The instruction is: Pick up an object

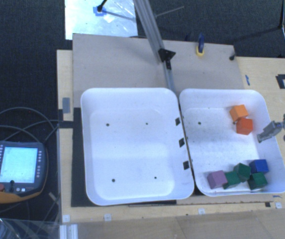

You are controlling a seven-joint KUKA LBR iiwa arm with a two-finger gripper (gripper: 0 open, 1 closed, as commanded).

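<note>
Nearest the camera, at the bench's front edge, sit the two white bins: the left bin (132, 143) and the right bin (232, 141), side by side and touching along their inner walls.

Candidate objects all lie in the right bin. Taking that bin as a clock face:
- At 1 to 2 o'clock: an orange block (238, 112), with a darker orange block (244, 126) touching it on its near side.
- At 5 o'clock (front right corner): a purple block (216, 179), two green blocks (239, 173) (257, 181) and a blue block (259, 166), packed together.

The gripper (269, 132) is at the bin's 3 o'clock rim, over the wall, just beside the darker orange block but apart from it. No object is between its fingers. Whether they are spread or closed cannot be told (the tip is small and blurred).

Task status: judged at the start. No block is lifted; all rest on the bin floor. Remaining: choose a block, descend, close, lift.

A pendant (14, 169) lies on the floor at 9 o'clock.
</note>
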